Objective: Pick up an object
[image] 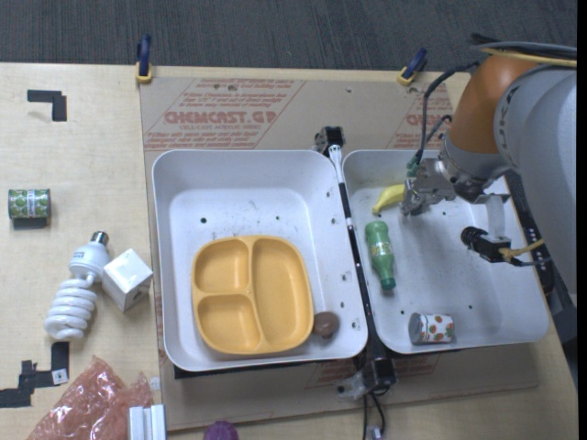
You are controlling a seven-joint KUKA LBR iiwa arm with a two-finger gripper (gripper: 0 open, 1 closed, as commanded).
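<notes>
In the right bin [477,324], a small yellow banana [388,199] lies near the far left corner. A green bottle [380,255] lies lengthwise just below it, along the bin's left wall. A small can with orange spots [431,328] rests on its side near the front wall. My gripper [415,197] hangs low over the bin floor, right beside the banana's right end. I see nothing held in it.
The left bin [174,246] holds a yellow divided plate [252,293] and a small brown lump [326,324] at its front right. Outside on the bench lie a spiral light bulb [75,291], a white cube [127,279], a green can [28,205] and a pink mesh bag [87,401].
</notes>
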